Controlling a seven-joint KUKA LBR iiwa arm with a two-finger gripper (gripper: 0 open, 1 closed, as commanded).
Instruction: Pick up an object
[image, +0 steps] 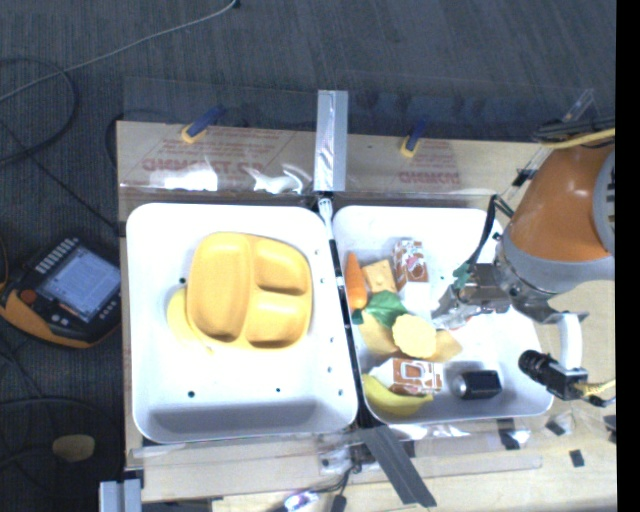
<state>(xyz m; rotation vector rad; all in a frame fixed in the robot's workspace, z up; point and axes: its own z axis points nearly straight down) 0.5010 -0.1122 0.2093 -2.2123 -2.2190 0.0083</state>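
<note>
Here, a robot gripper (450, 308) hovers over the right bin (470, 225), just right of a pile of toy food.
Whether it grips anything cannot be made out. Nearest lies a rounded pale yellow piece (413, 337). A glossy orange carrot (355, 282) points up and down along the bin's left wall. The left bin (150, 400) holds a smooth yellow divided tray (247, 290).
</note>
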